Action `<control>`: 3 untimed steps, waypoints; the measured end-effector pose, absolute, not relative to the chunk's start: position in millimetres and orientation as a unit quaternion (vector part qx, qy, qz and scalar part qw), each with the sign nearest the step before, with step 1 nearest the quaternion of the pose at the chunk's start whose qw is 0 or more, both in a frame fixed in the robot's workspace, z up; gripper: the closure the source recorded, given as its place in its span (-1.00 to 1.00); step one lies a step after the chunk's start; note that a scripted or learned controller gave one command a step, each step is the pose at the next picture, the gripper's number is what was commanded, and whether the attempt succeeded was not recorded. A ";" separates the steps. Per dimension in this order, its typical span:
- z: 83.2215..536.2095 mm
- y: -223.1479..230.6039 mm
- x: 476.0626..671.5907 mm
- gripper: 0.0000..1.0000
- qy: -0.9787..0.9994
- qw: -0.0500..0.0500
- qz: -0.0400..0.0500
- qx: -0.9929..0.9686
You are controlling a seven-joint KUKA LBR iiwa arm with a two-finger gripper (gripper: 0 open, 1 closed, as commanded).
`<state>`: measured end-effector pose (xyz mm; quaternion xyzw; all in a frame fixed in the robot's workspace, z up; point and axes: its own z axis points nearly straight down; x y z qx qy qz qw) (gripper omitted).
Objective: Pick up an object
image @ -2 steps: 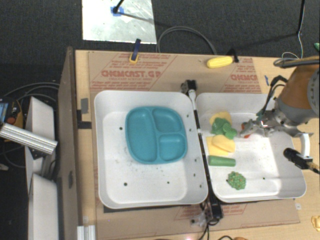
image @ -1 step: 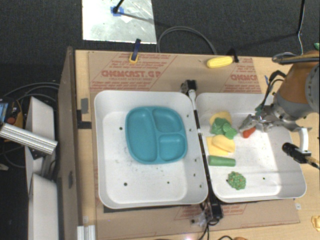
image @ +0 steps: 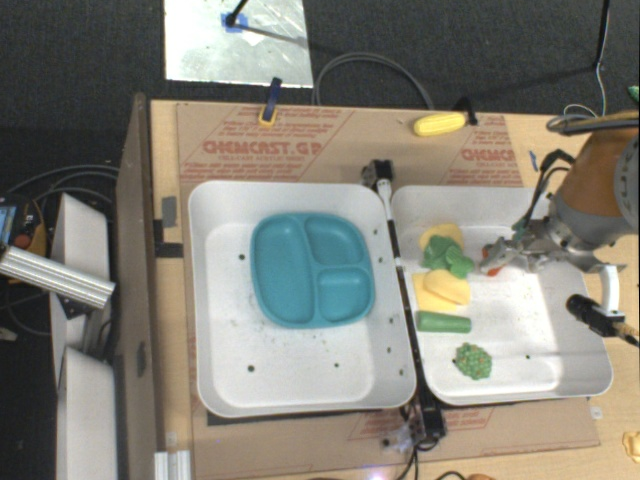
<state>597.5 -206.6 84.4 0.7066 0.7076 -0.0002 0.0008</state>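
Currently the gripper [image: 497,258] is hovering in the right bin [image: 570,368] near its far edge; I cannot tell its state. Toy food pieces [image: 445,268] are lying just beside it, toward the bin's left wall.

Red print runs across the brown cardboard sheet [image: 330,138] covering the surface, up beyond the bins and off to the tool's [image: 492,259] far side. The clearest word reads "CHEMCAST GP", in capital letters, beyond the left bin's [image: 215,268] back rim. Fainter slanted lines of small red print sit above it, too small to read. More red lettering shows nearer the tool, beyond the right bin [image: 540,368], partly legible as the same repeated brand print, but blurred.
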 end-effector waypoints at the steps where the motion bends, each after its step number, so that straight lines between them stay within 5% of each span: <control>1: 85.1 -206.3 603.3 -1.00 0.708 0.002 0.001 0.706; 3: 85.5 -206.3 609.1 -1.00 0.709 0.002 0.001 0.705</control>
